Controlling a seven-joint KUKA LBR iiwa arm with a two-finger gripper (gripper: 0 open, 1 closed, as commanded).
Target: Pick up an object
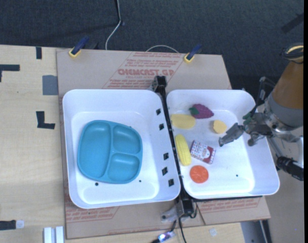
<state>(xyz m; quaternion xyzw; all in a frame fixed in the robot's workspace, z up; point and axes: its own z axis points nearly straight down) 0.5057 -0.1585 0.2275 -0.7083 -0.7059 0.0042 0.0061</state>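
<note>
Nothing is lifted yet: the pincer [230, 135] hangs over the right bin [260, 181] holding nothing (spread or pressed together, I cannot tell), the small yellow piece [219, 126] lying just at its ten o'clock, so the whole grasp remains.

Single fixed camera above the bench, looking down at a slant. Both bins [68, 105] fall within frame.

Dark carpet [52, 9] behind; light wooden bench [22, 151]; cardboard sheet [139, 70] beneath.
</note>
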